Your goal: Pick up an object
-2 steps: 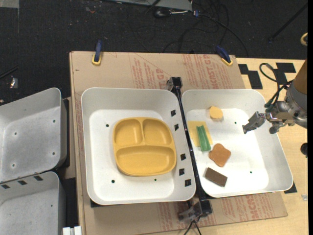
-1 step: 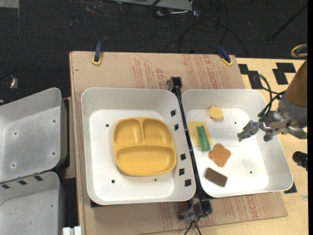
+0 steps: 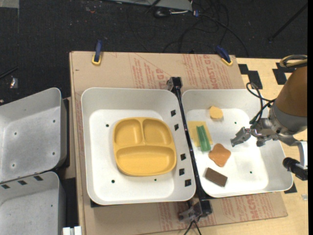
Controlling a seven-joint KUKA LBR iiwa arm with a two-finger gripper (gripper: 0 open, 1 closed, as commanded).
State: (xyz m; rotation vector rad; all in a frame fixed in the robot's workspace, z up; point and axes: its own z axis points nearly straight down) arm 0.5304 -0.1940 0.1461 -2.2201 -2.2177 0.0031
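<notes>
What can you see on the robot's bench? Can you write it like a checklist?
Surface: brown board bearing two shallow white bins, left bin and right bin, side by side.
Job's things: in the right bin, a yellow piece, a green and yellow bar, an orange piece, a brown block.
Clutter: yellow divided plate in the left bin.
Grippers: pincer over the right bin's right part, holding nothing.
Cables: black cables on the dark floor behind the board; another beside the arm.
Surroundings: grey metal trays at left, blue and yellow clamps on the board's far edge.
</notes>
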